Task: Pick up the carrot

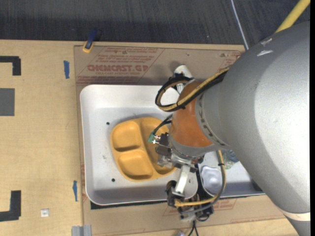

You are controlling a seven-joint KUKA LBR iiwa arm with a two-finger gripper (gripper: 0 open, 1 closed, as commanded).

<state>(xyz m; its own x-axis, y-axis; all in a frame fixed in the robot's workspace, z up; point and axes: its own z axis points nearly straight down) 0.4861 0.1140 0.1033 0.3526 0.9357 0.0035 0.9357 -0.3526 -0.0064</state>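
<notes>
A yellow divided plate [129,151] lies in the middle of the white bin [93,127], its three shallow compartments bare where they can be seen, its right side covered by the arm. The arm [266,127] comes in from the right and spreads over the bin's whole right half, its orange band [189,127] standing just above the plate's right rim. A black cable loop [165,95] curls off the wrist toward the bin's far wall, and more cable hangs in a bundle [189,205] over the near rim. A pale, glassy object [211,178] rests against the bin floor at the lower right, partly behind the cables. The bin's left half is open floor, with free room between the plate and the left and far walls; the near wall sits close to the plate. The bin stands on a cardboard sheet [123,63] with red print, and a small blue and yellow item [90,41] lies at the sheet's far left corner. The gripper [170,159] sits under the wrist at the plate's right edge; whether it is spread or closed cannot be told. A small green scrap [153,139] peeks out beside the wrist; whether it belongs to the carrot, and where the carrot lies, cannot be told.
</notes>
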